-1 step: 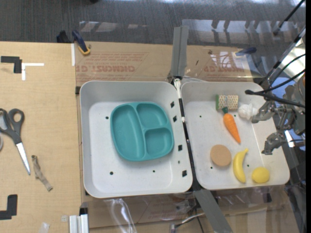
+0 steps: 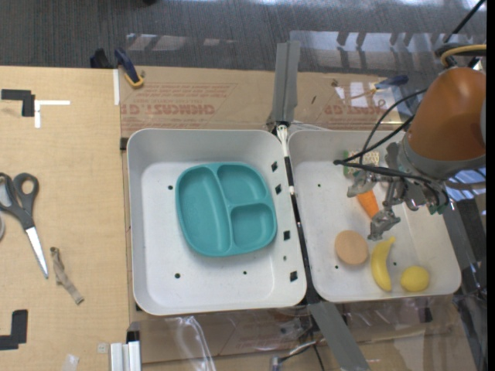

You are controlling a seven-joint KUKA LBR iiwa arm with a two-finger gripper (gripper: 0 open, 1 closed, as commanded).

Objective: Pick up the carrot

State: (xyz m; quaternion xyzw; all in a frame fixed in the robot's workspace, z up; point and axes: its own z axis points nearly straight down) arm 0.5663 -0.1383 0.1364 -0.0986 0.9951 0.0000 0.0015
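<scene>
The small orange carrot (image 2: 368, 203) lies in the right bin (image 2: 325, 277), towards its upper middle. My gripper (image 2: 370, 205) hangs right over it, reaching in from the right under the grey and orange arm (image 2: 452, 118). The gripper stands open. One finger (image 2: 357, 184) is just above and left of the carrot, the other (image 2: 383, 223) just below and right of it. The carrot sits in the gap between them, and its right end is hidden by the gripper body. I cannot tell whether the fingers touch it.
In the same bin, below the gripper, lie a tan egg-shaped object (image 2: 352, 248), a yellow banana (image 2: 381, 264) and a lemon (image 2: 415, 278). The left bin (image 2: 147, 230) holds a teal divided plate (image 2: 227, 209). Scissors (image 2: 27, 215) lie on the cardboard at far left.
</scene>
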